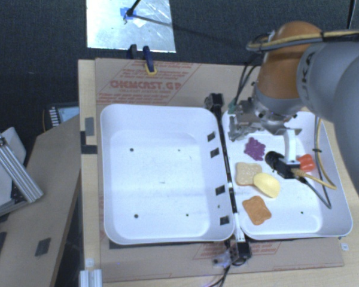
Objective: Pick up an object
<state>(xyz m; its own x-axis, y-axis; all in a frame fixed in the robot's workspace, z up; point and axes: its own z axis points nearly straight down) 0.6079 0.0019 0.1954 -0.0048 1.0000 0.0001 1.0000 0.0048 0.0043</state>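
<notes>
My gripper (244, 124) hangs low over the back left corner of the right bin (329, 217), under the grey arm and its orange band. Just in front of it lies a purple knobbly piece (255, 147), close to the gripper but apart from it. Nearer the front lie a tan bread slice (246, 172), a yellow lemon (267, 185) touching that slice, and an orange-brown toast piece (256, 210). A small orange-red piece (307, 161) lies to the right of them. I see nothing held.
The left bin (161, 172) sits beside the right one, with a black hinged divider (224, 160) between them. Both rest on a cardboard sheet (149, 79). A shiny foil square (130, 15) lies behind the bench.
</notes>
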